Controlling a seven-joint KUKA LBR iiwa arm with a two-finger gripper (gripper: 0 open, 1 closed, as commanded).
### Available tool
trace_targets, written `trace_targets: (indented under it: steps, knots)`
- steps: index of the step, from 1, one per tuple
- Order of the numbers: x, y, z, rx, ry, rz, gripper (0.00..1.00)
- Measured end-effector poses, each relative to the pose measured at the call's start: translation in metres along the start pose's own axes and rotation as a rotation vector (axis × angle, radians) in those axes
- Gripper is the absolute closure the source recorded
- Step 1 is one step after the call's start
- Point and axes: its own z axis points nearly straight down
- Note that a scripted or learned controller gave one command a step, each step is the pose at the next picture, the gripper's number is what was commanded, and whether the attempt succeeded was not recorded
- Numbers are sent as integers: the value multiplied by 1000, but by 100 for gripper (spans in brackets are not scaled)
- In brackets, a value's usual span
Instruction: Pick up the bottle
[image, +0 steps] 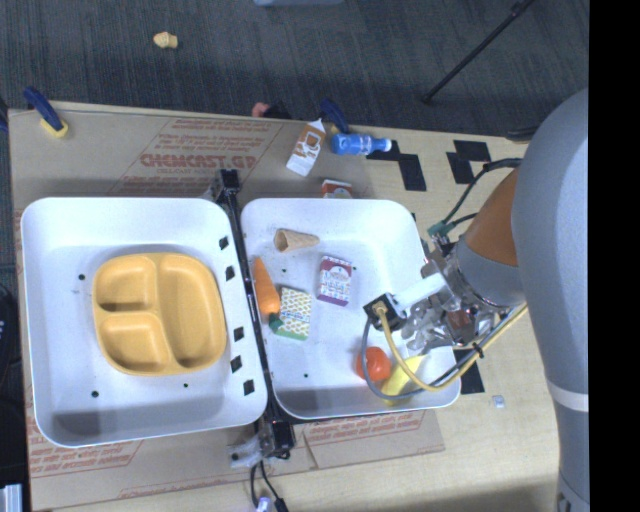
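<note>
Overhead slanted view of a bench covered in printed brown cardboard (200, 160), with dark ribbed carpet (200, 50) beyond its far edge. Two shallow white bins sit side by side. The left bin (50, 300) holds a yellow sectioned tray (160, 310). The right bin (400, 235) holds an ice-cream cone (296, 239), a small pink-and-white carton (336, 279), a carrot (265, 286) along the left wall, and a patterned sachet (293, 311) just beside the carrot. The grey arm (560, 250), orange band (497, 228) above the wrist, reaches in from the right; its gripper (400, 325) is low over the bin's near-right corner, above a red-orange round item (376, 364) and a yellow item (398, 380). Whether the claw is open, or has hold of anything, cannot be told. The bottle (352, 145), blue, lies on its side outside the bins on the cardboard at the far edge, next to a small white carton (306, 148). Black tape patches (405, 165) mark the bench nearby.
</note>
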Motion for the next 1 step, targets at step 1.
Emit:
trace_targets:
  steps: [1]
  knots:
    - [1,-1,-8,-2,2,4,100]
